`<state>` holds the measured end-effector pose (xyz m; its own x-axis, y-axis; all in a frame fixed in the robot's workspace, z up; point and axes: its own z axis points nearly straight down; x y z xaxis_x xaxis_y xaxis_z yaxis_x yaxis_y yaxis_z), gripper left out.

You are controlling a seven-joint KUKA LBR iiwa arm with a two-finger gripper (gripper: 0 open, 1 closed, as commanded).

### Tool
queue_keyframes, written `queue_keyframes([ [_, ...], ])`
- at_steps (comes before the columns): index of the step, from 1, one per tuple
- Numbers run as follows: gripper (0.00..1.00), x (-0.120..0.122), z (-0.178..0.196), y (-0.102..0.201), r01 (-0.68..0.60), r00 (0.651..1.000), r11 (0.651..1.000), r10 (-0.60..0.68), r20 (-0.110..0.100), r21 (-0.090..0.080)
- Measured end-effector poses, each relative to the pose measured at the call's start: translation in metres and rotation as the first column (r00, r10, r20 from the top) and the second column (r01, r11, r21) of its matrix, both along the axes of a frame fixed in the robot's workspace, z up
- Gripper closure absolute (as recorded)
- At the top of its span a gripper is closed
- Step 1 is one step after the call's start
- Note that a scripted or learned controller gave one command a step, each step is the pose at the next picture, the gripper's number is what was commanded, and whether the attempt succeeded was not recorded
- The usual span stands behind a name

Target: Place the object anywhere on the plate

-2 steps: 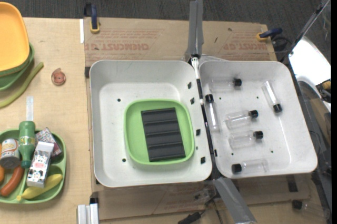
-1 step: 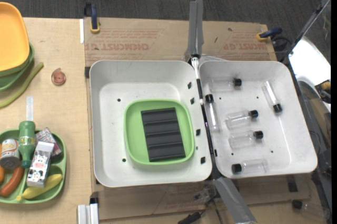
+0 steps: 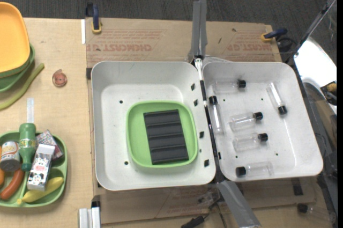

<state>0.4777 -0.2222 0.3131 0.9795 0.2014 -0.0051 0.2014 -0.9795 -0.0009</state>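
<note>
A green, square-ish plate (image 3: pixel 136 135) lies in the middle of the left white bin (image 3: pixel 107 87). On it rests a dark grey ribbed block (image 3: pixel 166 137), lying flat and covering most of the plate's centre. The right white bin (image 3: pixel 303 135) holds several clear vials with black caps, among them one near the centre (image 3: pixel 246 121), one at the upper right (image 3: pixel 277 98) and one by the front wall (image 3: pixel 254 170). A thin vial (image 3: pixel 214 114) lies along that bin's left wall.
A green divided tray (image 3: pixel 56 189) with toy food and a small bottle sits at the lower left of the bench. Stacked yellow and green dishes (image 3: pixel 10 39) lie at the upper left. Clamps (image 3: pixel 95 20) hold the cardboard under the bins.
</note>
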Motion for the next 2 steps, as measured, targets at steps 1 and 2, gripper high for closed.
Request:
queue_keyframes([
  [1,0.0,-0.0001,-0.022,0.0001,0.003,1.0,1.0,-0.003,-0.001,0.001],
  [2,0.0,-0.0002,-0.0156,-0.0001,0.001,1.0,1.0,-0.001,0.0,0.001],
])
